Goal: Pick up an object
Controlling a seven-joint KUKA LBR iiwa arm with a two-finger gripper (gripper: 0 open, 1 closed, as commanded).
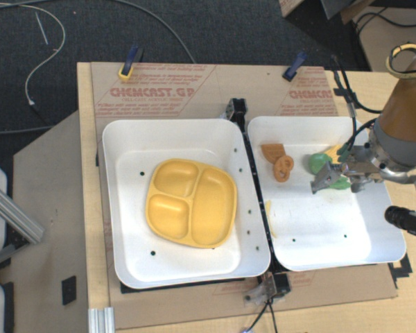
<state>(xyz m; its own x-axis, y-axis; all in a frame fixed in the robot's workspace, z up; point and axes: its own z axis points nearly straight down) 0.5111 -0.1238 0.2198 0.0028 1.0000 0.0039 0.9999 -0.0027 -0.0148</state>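
Right bin (319, 245), jaws (331, 179) perhaps over green object (317, 162)

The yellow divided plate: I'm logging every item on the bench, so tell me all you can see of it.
The yellow divided plate looks like smooth moulded plastic, rounded at the corners, with three compartments: one large on its right and two smaller on its left, split by raised ridges. It lies flat and right side up, slightly rotated, near the middle of the left bin, resting on the bin's floor. Nothing lies in it or touches it otherwise.
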